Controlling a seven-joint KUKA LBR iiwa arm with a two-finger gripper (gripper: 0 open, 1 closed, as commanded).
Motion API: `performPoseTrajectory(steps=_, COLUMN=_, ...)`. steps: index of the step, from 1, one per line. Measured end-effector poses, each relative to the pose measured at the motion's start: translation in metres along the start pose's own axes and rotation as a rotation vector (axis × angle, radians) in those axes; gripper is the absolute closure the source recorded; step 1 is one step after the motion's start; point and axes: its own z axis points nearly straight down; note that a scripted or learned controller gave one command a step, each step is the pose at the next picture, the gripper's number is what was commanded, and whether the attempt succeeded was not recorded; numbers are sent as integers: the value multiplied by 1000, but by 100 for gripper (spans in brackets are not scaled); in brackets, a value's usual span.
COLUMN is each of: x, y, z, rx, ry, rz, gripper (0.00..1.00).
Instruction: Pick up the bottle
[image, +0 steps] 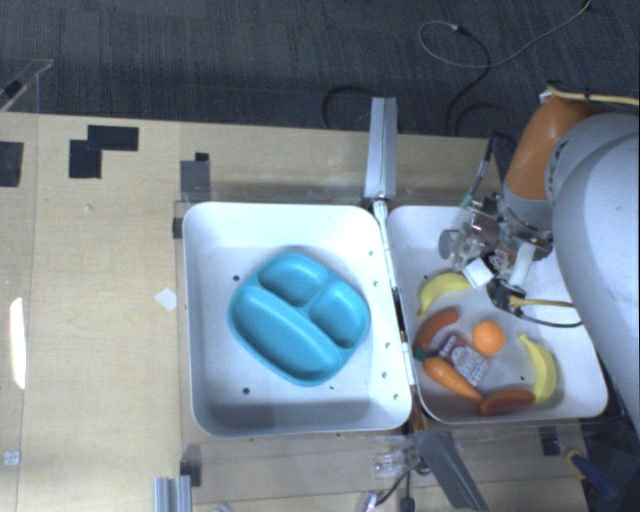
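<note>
So the bottle (463, 358) is lying flat in the right bin (590, 395), down among the toy food. It's a small clear thing with a dark red label, and its long axis runs on a diagonal, upper-left to lower-right. Can't tell which end is the cap, too small and blurry.

It's pretty boxed in: a red sausage (437, 328) touches its upper-left end, an orange ball (488, 338) sits just beside it on the upper right, a carrot (452, 379) runs along its lower-left side, and another sausage (506, 402) lies near the front wall. A banana (541, 366) is off to the right, and a second banana (442, 290) sits higher up.

The gripper (492, 262) hangs over the back part of the same bin, above and a bit right of the bottle, apart from it, nearer the upper banana. Can't tell if the jaws are spread or closed; nothing visible between them.

The left bin (205, 330) holds a blue divided plate (300, 315), with bare floor around it.
</note>
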Motion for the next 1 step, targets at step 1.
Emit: performPoseTrajectory(steps=1, x=20, y=-9, z=0, rx=16, ry=-7, rz=418, gripper=0)
